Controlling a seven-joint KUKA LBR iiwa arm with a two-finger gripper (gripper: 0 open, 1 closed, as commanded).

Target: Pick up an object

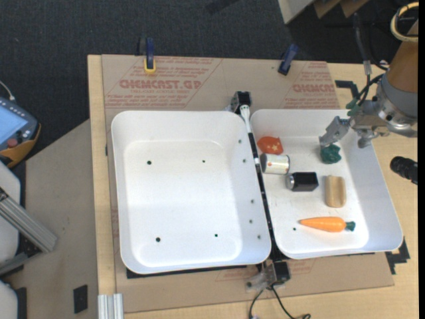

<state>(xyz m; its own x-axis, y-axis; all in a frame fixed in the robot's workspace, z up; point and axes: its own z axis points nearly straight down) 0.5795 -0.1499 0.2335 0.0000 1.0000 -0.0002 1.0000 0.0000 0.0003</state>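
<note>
Teal object (331, 154) under the open, empty gripper (348, 133), near right bin's (384, 205) far rim.

**Even overhead light, soft shadows, mild blur**

We see a brightly lit bench under diffuse light from above. The two white bins (179, 191) are close to washed out, with little surface detail on their floors. A faint grey shadow falls across the lower half of the left bin. Small soft shadows sit under the carrot (325, 224) and the black block (304, 181). The dark floor (53, 32) is grainy. The arm (398, 92) at the right edge looks slightly soft.
</note>
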